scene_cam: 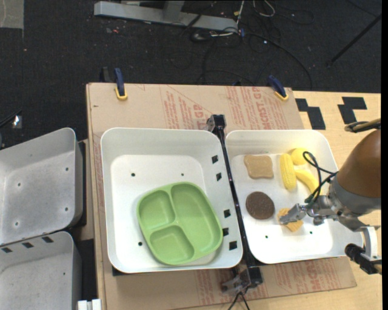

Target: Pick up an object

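Green divided tray (179, 224) by left bin's (115, 157) front edge; hand (293, 216), grip unclear, over orange piece (293, 225).

You're looking at a dark speckled floor (48, 54) across the top of the frame, with black cables (267, 36) and a grey metal bar (163, 17) at upper centre. A cardboard-topped bench (176, 106) fills the middle.

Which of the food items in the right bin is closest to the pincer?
The small orange piece, right at the pincer. The brown round patty, tan bread slice, corn and banana lie farther off.
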### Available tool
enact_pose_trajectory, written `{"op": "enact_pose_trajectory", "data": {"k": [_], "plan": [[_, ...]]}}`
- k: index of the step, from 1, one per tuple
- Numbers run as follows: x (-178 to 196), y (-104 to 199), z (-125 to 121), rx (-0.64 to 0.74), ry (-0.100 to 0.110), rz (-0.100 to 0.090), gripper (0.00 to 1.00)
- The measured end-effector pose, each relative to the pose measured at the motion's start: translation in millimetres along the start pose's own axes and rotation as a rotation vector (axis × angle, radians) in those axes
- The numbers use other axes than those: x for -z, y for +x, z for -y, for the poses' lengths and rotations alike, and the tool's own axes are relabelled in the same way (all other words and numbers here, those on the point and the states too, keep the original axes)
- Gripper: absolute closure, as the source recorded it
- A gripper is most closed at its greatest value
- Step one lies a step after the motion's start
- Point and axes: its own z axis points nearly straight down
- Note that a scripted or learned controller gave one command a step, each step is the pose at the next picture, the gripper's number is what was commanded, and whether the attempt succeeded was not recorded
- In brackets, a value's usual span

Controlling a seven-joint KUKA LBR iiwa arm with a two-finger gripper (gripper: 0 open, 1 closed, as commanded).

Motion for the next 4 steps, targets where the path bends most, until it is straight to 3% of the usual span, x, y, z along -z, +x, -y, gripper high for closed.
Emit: {"op": "enact_pose_trajectory", "data": {"k": [1, 2, 4], "plan": [[14, -1, -3, 0.0, -0.011, 0.007, 1.0], [69, 5, 3, 0.003, -0.002, 0.009, 1.0], [169, 4, -12, 0.004, -0.004, 0.01, 1.0]]}}
